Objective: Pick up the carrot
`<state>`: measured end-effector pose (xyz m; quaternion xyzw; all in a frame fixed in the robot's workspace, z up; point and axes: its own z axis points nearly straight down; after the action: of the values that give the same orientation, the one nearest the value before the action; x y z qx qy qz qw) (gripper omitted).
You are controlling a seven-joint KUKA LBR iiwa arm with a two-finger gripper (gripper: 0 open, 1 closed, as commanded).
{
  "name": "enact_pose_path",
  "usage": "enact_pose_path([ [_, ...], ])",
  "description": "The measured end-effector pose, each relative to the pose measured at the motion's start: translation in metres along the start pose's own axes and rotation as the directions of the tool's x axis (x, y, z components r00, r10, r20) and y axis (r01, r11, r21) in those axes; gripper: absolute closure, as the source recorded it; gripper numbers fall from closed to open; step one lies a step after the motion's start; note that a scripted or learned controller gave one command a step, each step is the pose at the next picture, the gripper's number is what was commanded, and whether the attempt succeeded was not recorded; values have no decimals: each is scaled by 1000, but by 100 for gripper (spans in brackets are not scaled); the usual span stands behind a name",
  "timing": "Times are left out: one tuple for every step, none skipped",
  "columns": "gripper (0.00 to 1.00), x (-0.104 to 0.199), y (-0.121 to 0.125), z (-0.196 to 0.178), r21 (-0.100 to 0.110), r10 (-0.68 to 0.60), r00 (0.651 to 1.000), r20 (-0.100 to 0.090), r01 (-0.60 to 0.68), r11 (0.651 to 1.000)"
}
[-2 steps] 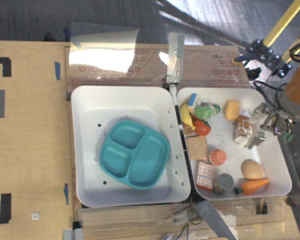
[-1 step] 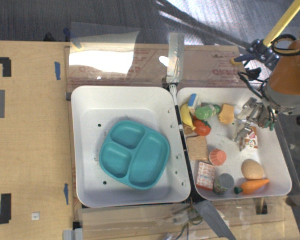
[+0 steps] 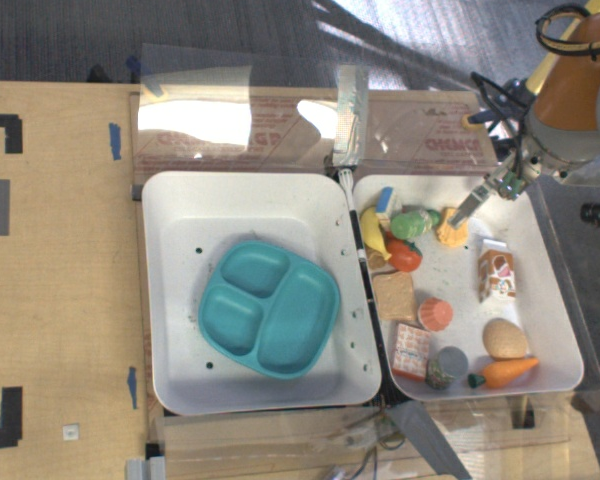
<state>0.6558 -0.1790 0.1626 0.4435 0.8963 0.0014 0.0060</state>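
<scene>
Camera view: carrot unlabelled; small carton print unreadable.

The tan tabletop bears two white bins side by side, left bin and right bin.

I see the right bin as my landmark: the carrot lies in its near right corner, just before the egg. The gripper, I think, hovers at its far side; the tray sits left of it.
</scene>
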Motion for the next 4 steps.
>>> enact_pose_path([
  [0, 19, 15, 66, 4, 48, 999, -3, -48, 999],
  [100, 18, 17, 54, 1, 44, 999, 2, -44, 999],
  [100, -3, -6, 74, 2, -316, 949, -5, 316, 949],
  [100, 41, -64, 72, 0, -469, 883, -4, 469, 883],
])
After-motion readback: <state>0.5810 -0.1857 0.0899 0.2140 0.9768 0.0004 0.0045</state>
